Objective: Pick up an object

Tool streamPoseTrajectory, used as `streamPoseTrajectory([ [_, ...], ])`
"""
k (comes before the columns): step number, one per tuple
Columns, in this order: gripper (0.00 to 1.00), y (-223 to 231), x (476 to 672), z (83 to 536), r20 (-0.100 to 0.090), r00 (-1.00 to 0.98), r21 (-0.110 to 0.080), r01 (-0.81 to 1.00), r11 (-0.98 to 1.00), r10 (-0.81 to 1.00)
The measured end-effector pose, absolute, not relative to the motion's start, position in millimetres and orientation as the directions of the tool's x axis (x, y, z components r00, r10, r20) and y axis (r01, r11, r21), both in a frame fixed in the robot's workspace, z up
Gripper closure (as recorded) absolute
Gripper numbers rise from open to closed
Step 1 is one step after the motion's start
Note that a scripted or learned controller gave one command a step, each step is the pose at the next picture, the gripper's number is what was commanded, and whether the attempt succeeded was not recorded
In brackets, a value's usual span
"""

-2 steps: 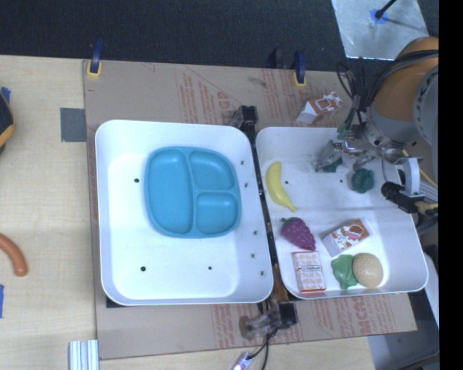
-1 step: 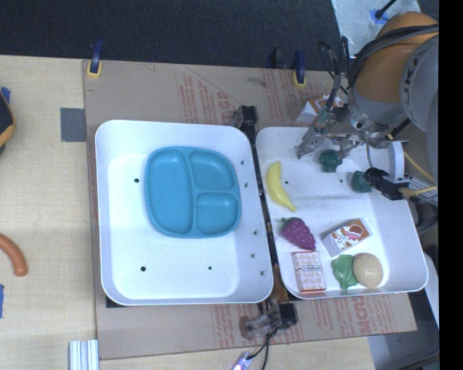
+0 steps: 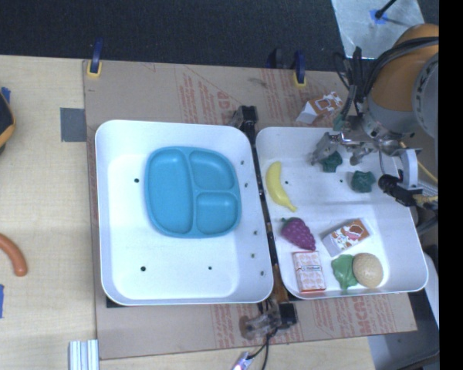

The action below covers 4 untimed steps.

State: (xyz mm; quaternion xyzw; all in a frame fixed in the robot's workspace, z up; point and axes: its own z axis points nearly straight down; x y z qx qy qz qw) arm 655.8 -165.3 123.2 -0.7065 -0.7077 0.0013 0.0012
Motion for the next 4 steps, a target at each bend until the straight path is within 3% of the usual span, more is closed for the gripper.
streamPoseTrajectory([
  [1,0.0,-205,655.7,92,0.0,-0.002,-0.003,1.0,0.002,1.0],
  [2,0.0,-141,656.5,92,0.0,-0.006,-0.004,1.0,0.006,1.0],
  [3,0.0,-205,656.2,116,-0.001,-0.002,-0.002,1.0,0.002,1.0],
  [4,0.0,-211,656.2,106,0.0,-0.003,-0.003,1.0,0.003,1.0],
])
